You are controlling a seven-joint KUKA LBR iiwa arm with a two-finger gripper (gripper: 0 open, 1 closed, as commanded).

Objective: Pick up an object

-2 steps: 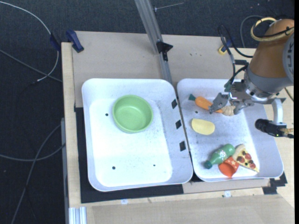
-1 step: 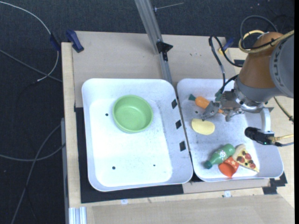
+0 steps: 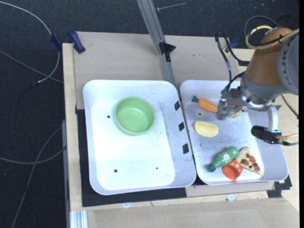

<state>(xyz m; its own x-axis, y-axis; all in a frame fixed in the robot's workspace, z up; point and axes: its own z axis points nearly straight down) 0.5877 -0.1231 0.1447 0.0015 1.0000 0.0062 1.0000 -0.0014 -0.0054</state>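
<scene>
In the right bin (image 3: pixel 273 172) lie an orange carrot (image 3: pixel 207 105), a pale yellow potato-like piece (image 3: pixel 206 128), a green bottle-shaped toy (image 3: pixel 223 158), a red piece (image 3: pixel 231 170) and a pizza slice (image 3: pixel 250 162). My gripper (image 3: pixel 228 111) hangs low over this bin, just right of the carrot's thick end and above the yellow piece. Its fingertips are too small and dark to read. Nothing is visibly held.
The left bin (image 3: pixel 135 175) holds a green bowl (image 3: pixel 135 115). A slanted metal pole (image 3: pixel 152 23) crosses the bench top toward the gap between the bins. Black clips (image 3: pixel 181 126) line the divider. Cables loop near the arm's wrist at the upper right.
</scene>
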